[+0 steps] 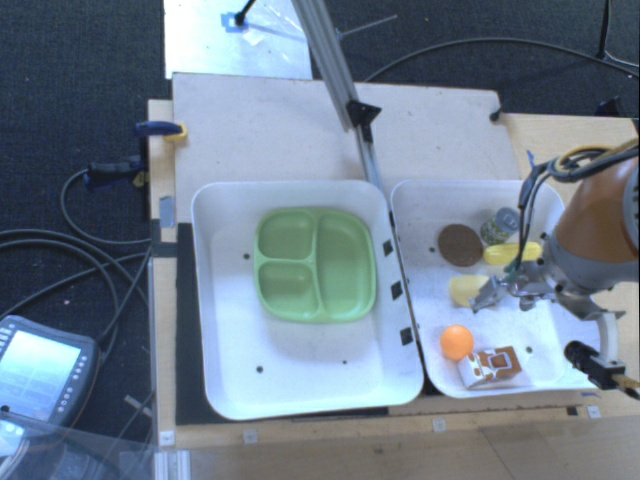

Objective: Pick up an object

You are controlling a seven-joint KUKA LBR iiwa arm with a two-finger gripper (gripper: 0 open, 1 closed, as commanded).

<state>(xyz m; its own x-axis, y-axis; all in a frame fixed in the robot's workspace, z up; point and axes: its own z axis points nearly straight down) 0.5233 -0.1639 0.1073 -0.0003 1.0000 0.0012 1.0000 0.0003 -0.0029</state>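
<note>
My gripper (507,296) hangs low over the middle of the right bin (430,203), open, with nothing between its fingers. Its left finger is next to a pale yellow piece (463,290). A yellow banana-like object (508,255) lies just behind the gripper, and a brown round disc (460,245) lies further left. A small greenish can (497,226) sits at the back. An orange ball (457,342) and a brown-and-white box (492,366) lie at the bin's front.
The left bin (215,298) holds a green divided plate (315,264). A slanted metal pole (335,63) comes down to the ridge between the bins. The arm's orange band (598,218) covers the right bin's right side. Cables lie on the floor at left.
</note>
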